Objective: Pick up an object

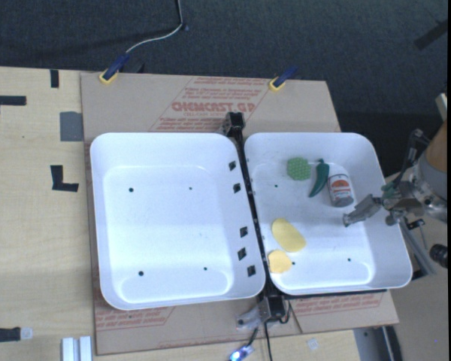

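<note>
The right bin (pixel 361 273) holds several small objects. A green round piece (pixel 299 169) lies near its back, with a dark green curved piece (pixel 319 179) beside it. Just right of that lies a small can (pixel 340 189) with a red and white label. Two yellow pieces lie nearer the front left, a larger one (pixel 289 235) and a smaller one (pixel 279 262). My gripper (pixel 358 213) reaches over the bin's right side, just below and right of the can and apart from it. Nothing shows in its grasp.
The left bin (pixel 165 277) stands beside the right one, with a black divider (pixel 244 201) between them. Both rest on a cardboard sheet (pixel 210 107) clamped at the back. The arm's wrist (pixel 417 201) hangs over the right rim.
</note>
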You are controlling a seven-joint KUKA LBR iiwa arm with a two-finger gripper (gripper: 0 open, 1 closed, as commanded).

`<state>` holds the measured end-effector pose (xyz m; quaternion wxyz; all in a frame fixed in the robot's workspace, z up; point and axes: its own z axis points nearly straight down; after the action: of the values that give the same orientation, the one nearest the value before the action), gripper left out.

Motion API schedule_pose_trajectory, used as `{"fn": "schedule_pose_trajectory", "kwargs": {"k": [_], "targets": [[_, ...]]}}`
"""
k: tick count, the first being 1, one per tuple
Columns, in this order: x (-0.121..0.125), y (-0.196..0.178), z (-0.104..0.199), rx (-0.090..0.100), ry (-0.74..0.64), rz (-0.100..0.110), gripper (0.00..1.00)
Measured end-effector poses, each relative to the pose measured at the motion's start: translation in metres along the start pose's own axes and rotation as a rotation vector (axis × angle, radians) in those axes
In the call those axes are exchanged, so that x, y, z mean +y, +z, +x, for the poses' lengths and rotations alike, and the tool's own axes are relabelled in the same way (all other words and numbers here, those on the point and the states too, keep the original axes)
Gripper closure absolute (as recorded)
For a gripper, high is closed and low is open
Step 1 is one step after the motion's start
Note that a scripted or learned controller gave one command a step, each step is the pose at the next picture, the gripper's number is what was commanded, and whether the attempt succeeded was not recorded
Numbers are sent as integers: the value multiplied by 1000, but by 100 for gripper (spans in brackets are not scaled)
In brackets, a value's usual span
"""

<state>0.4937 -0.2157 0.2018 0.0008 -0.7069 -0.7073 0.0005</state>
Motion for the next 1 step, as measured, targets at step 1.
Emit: {"fn": "schedule_pose_trajectory", "kwargs": {"k": [1], "targets": [[26,123,-7,-2,-1,0,0]]}}
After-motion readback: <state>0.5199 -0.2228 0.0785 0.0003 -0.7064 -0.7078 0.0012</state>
